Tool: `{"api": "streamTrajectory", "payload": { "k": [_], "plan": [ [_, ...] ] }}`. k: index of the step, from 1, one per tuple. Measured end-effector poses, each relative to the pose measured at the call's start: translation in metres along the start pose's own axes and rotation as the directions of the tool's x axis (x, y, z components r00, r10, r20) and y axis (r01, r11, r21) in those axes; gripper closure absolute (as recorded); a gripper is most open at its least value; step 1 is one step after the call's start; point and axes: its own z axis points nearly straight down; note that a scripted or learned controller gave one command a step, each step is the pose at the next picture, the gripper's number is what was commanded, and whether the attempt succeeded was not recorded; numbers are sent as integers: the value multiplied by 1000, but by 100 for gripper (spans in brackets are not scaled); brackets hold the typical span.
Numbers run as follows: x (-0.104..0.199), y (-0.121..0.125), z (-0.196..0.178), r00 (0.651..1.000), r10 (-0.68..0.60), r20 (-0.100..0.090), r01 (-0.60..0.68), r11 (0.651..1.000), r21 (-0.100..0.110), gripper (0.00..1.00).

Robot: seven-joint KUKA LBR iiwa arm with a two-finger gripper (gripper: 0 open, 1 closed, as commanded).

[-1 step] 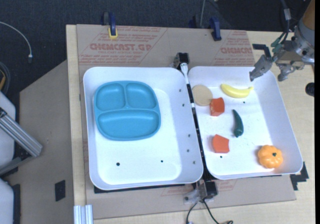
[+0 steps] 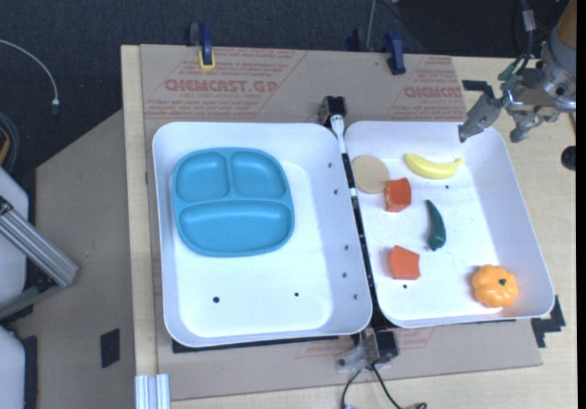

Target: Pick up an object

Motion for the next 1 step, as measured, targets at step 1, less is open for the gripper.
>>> {"api": "streamTrajectory", "payload": {
  "k": [1],
  "plan": [
    [-7, 5, 48, 1000, 0, -1, 0, 1000, 5, 0]
  ]
}}
